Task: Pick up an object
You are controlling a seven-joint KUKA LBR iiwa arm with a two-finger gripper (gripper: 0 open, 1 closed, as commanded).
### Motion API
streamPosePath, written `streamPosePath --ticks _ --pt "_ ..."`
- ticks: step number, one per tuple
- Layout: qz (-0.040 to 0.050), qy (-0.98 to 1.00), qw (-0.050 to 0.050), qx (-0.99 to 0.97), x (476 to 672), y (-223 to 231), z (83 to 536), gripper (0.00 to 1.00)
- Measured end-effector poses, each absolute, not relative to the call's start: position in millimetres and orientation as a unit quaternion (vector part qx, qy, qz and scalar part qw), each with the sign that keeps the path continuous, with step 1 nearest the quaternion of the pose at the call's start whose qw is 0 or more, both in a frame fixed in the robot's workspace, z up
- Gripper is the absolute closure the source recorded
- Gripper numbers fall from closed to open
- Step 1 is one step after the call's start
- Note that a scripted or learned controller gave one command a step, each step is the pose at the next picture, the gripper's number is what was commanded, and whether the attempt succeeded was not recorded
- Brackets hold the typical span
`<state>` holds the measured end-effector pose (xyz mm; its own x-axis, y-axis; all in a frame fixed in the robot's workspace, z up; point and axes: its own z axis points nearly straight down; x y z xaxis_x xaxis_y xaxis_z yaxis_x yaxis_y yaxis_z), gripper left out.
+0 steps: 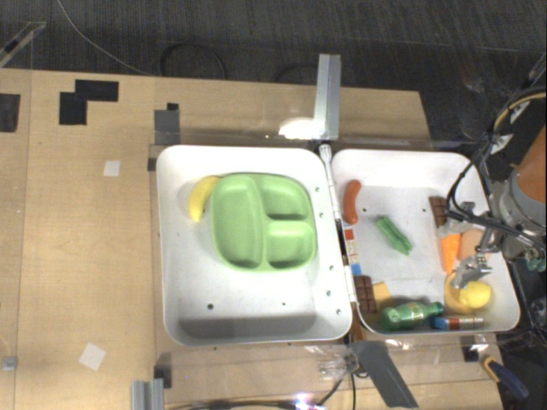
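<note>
Yellow lemon-shaped object [473, 296]: it lies in the near right corner of the right bin [410, 167], and the jaws [469, 273] sit directly over its upper edge, apparently touching it. The metal fingertips are small and overlap the fruit; how far apart they stand cannot be told, and nothing is seen clamped between them.

Near row of the right bin: a green bottle [408, 315] lies on its side along the near wall, with a blue-and-red marker-like item [457, 321] just to its right, under the lemon-shaped object. A brown chocolate bar [367, 293] lies at the near left corner of this bin.

Middle of the bin: an orange carrot [449, 252] lies just beside the jaws, on their left. A green pepper-like item [394, 234] lies near the centre, tilted.

Far part: a red sausage [350, 202] lies near the dividing wall — well apart from the jaws. A second brown piece [438, 211] lies toward the right wall.

Left bin [179, 254]: a green divided tray [261, 220] lies in it, with a yellow banana [201, 196] touching its far left edge.

The arm [523, 186] enters from the right with black cables along it. Both bins rest on a wooden counter [77, 246]; beyond it lies dark carpet [256, 15].
</note>
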<state>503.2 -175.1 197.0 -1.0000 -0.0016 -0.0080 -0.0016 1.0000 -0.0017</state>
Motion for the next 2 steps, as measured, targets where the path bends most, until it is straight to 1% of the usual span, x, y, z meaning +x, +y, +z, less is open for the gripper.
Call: streamPosePath --ticks 1,2 --pt "-0.0014 0.999 0.005 -0.043 508.4 -203 96 0.00" --pt "-0.0028 0.999 0.009 -0.047 511.8 -202 108 1.00"
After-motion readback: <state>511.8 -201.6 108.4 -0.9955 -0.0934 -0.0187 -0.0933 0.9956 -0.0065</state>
